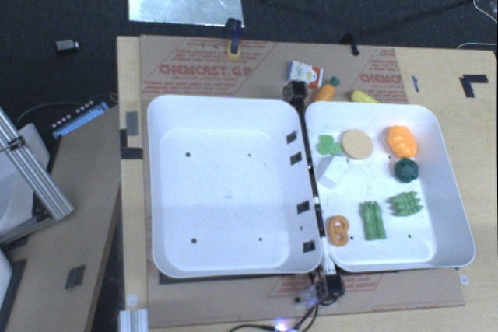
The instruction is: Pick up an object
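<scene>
The right bin (443, 190) holds several toy foods. A tan round cracker (358, 144) lies near its back left, with a green leafy piece (328, 145) beside it. An orange pumpkin (401, 140) sits at the back right, and a dark green broccoli (405, 169) is just in front of it. Green asparagus (373, 219) and a green pea-pod cluster (405, 204) lie toward the front. A small pretzel (338, 230) rests at the front left corner. A white block (330, 172) lies by the left wall.
The left bin (226, 183) stands beside the right one on cardboard (202, 68). Behind the bins lie a carrot (324, 92), a yellow piece (362, 97) and a small white box (303, 73). A metal frame (31, 175) stands at the left edge.
</scene>
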You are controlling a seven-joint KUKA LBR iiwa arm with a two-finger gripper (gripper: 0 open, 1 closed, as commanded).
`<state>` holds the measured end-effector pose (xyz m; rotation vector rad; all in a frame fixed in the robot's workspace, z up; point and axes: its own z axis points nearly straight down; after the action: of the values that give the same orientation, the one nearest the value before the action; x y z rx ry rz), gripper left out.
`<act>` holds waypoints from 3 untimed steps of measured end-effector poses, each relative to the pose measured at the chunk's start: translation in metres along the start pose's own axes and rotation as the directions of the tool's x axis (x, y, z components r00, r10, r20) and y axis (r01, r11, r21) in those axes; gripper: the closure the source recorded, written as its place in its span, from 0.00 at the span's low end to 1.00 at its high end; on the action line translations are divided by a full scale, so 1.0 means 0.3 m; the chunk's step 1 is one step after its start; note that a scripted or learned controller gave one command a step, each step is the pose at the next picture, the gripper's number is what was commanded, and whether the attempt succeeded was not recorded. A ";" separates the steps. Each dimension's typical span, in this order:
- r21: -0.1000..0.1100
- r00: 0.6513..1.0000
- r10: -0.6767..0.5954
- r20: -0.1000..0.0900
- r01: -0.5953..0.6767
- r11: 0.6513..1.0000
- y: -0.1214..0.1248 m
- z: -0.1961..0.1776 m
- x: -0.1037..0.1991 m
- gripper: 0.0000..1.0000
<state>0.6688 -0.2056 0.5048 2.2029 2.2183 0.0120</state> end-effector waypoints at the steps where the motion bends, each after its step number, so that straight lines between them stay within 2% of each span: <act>1: 0.010 1.000 0.002 -0.002 -0.002 1.000 0.001 -0.110 -0.002 1.00; 2: 0.014 1.000 0.008 -0.005 -0.008 1.000 -0.248 -0.110 -0.004 1.00; 3: 0.012 1.000 0.010 -0.004 -0.010 1.000 -0.612 -0.119 -0.004 1.00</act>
<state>0.4847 -0.2078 0.5375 2.2217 2.2154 0.0037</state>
